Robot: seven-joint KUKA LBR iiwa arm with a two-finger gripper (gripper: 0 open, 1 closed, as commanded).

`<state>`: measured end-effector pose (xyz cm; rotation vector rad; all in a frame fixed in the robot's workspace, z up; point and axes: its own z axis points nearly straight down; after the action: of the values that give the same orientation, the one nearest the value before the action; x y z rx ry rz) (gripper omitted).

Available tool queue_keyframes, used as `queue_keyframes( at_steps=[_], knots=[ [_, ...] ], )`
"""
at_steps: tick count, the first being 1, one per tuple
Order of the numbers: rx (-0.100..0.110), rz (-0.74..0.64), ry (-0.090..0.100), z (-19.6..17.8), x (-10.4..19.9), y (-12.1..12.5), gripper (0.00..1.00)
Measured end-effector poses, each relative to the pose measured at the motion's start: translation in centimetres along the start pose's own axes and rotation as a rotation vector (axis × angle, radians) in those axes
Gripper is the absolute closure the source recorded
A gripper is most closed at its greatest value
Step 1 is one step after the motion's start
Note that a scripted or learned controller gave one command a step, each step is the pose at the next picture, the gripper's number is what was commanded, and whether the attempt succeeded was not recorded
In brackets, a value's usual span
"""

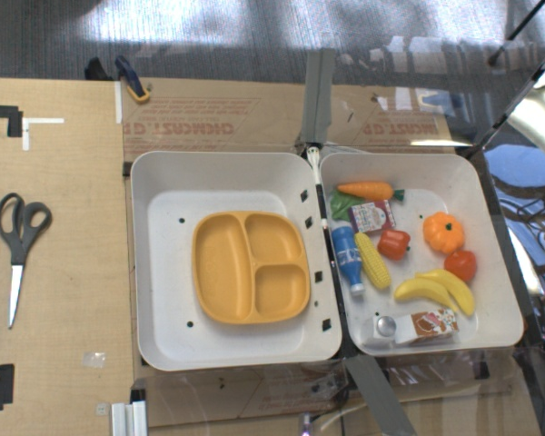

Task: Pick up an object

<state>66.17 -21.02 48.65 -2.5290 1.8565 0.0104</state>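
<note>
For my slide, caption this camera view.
Yellow three-compartment plastic plate in the left white bin; toy foods fill the right white bin.

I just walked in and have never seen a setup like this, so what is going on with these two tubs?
Nothing is being handled at this moment. The right bin holds toy food: a carrot, corn, bananas, a blue bottle, a pumpkin and small cartons. The left bin holds a yellow divided plate. Scissors lie on the bench beside it.
</note>
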Motion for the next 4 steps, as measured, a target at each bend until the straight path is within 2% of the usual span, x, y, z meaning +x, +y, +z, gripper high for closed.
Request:
queue_keyframes(
  at_steps=[1,2,3,4],
  knots=[
    [-0.002,-0.079,0.0,18.6,-1.2,1.4,1.0],
    [0.001,-0.05,0.001,6.0,-0.5,-0.1,1.0],
    [0.0,-0.249,0.0,0.0,0.2,0.1,1.0],
    [0.0,-0.53,0.0,0.0,0.3,0.1,1.0]
  ],
)
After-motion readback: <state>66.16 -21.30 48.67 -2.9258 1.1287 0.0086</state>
